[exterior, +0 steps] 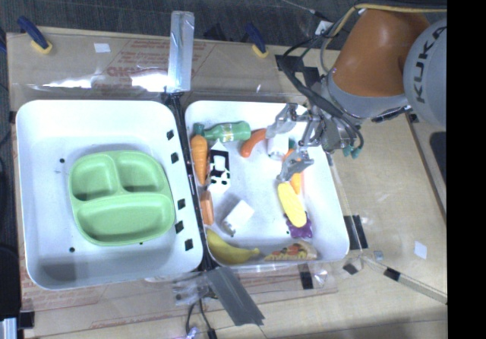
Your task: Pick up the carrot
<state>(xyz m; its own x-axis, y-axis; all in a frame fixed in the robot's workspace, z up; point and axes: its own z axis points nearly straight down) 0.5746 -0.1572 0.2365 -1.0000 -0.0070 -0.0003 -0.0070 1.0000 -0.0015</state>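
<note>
The carrot is long and orange with a green top. It lies along the left wall of the right bin, pointing toward the front. My gripper hangs over the right half of that bin, well to the right of the carrot and apart from it. It is open, with one finger near the back and the other finger just above a yellow toy. A small orange bit shows near the fingers, but I cannot tell whether it is touched.
The right bin also holds a green bottle, a short orange piece, a black-and-white tag, a white block, a banana and a yellow toy. In the left bin lies a green divided plate.
</note>
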